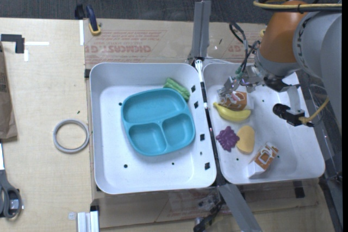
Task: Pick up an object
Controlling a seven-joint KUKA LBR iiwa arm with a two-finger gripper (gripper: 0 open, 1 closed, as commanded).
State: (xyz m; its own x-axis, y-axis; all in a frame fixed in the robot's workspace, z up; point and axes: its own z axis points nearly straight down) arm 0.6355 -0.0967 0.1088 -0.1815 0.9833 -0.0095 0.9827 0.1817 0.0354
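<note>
Two white bins sit side by side on the bench. Nearest in the right bin (304,163) lies a small waffle-like toy (265,156), close to the front wall. Just beyond it a pale yellow piece (246,139) touches a purple grape bunch (227,138) on its left. Farther back, a banana (232,112) lies crosswise, and an orange-and-white object (235,99) rests right behind it, touching it. The gripper (235,86) hangs directly over that object at the bin's back left; whether its fingers are spread or closed, and whether they have anything, cannot be told from this angle. The grey arm (321,46) with its orange band (278,35) reaches in from the right.

In the left bin (103,133), a blue divided tray (157,121) lies in the middle, with a green item (178,87) just past its far right corner, against the back wall.
</note>
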